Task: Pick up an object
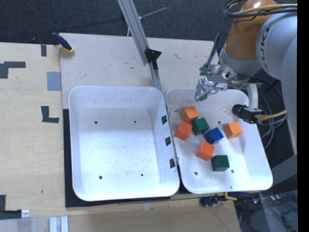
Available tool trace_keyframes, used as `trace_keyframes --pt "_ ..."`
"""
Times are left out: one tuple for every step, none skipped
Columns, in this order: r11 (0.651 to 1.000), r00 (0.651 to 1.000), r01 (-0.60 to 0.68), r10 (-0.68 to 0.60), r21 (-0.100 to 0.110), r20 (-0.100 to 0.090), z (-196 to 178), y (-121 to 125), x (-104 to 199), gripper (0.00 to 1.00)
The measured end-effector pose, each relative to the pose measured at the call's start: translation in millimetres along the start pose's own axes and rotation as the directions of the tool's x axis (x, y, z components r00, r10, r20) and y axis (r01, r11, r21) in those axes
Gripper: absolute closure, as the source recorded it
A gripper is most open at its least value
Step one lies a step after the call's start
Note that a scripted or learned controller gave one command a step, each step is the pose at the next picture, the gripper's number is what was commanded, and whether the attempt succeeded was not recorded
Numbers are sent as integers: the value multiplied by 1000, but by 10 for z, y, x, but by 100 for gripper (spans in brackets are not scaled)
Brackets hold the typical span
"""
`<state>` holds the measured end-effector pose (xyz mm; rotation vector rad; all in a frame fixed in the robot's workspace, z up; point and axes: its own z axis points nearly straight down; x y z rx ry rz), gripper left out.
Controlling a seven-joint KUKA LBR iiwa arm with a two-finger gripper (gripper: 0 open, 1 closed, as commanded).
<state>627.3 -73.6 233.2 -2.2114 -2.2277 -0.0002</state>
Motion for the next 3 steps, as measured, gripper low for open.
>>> trace_keyframes --pt "1000 1000 1 -1 0 -1 -55 7 626 100" --pt "1000 1000 0 0 -1 0 -59 71 1149 100" --pt "1000 1000 -1 1 2 1 58 59 1656 100"
